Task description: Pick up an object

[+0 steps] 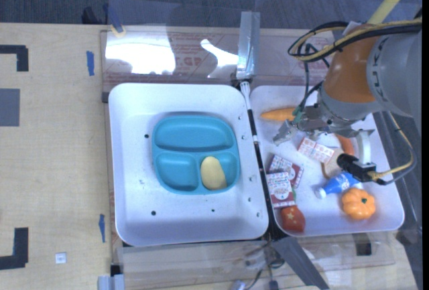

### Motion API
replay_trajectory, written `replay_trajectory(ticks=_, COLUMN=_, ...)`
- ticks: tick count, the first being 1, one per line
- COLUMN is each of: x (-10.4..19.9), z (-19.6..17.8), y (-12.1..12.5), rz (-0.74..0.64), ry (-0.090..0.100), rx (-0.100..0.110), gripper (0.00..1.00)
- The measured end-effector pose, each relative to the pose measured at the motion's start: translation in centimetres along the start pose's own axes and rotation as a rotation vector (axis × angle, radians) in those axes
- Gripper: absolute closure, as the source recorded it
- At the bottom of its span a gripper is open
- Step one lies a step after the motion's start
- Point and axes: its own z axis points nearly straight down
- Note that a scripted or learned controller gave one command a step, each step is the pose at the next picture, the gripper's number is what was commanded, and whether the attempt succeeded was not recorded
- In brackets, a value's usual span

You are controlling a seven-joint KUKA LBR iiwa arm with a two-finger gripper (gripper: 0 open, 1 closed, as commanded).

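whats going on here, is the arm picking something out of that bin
A grey KUKA arm with an orange band reaches in over the right bin, its gripper low near an orange carrot. Nothing is visibly held. That bin also holds small printed packets, a red tomato, a blue bottle and a little orange pumpkin. The left bin holds a blue divided tray with a yellow lemon-like fruit in one compartment.

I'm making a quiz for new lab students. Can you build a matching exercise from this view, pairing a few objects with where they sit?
Things:
1. yellow potato-like piece
2. small pumpkin
3. carrot
4. tomato

Places:
A. right bin, far left corner
B. blue tray's lower right compartment
C. right bin, near left corner
D. right bin, near right corner

Pairs: 1-B, 2-D, 3-A, 4-C
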Motion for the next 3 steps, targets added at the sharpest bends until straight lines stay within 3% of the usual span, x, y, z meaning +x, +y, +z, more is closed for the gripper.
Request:
replay_trajectory(ticks=1, x=-3.8, z=1.5, y=6.0, rz=0.010, ry=0.005, rx=0.021, gripper=0.00)
replay_trajectory(ticks=2, x=-3.8, z=0.6, y=5.9, rz=0.008, ry=0.003, rx=0.023, gripper=1.00)
replay_trajectory(ticks=3, x=7.3, z=-9.0, y=6.0, rz=0.108, ry=0.004, rx=-0.001, gripper=1.00)
